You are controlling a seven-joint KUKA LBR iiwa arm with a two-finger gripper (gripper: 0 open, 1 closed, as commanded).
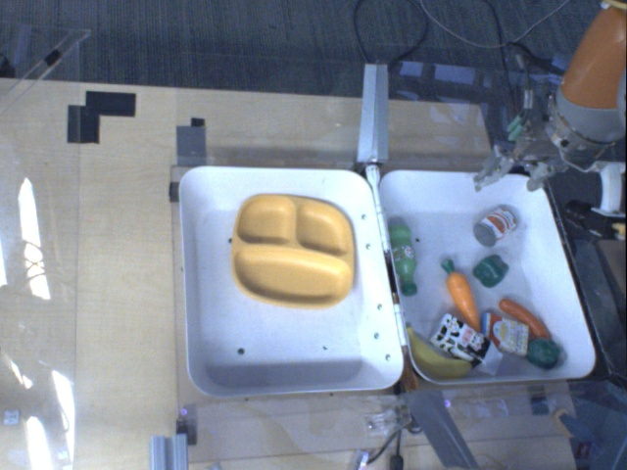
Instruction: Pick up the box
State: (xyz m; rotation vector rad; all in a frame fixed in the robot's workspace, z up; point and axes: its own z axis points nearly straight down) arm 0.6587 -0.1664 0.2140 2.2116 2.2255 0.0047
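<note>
Down at the near edge of the right bin (563,262), the box (460,338), a little cow-patterned carton, lies tipped on a banana (436,360) with a carrot (462,300) just beside it and a red-labelled packet (509,335) touching its other side, so it looks a crowded pick that wants a descent from straight above. Up at the far right corner the gripper (516,169) hangs above the bin's rim, fingers spread apart with nothing between them, well apart from the box and nearer the can (496,225), while the yellow tray (293,249) sits alone in the left bin (211,292).
</note>
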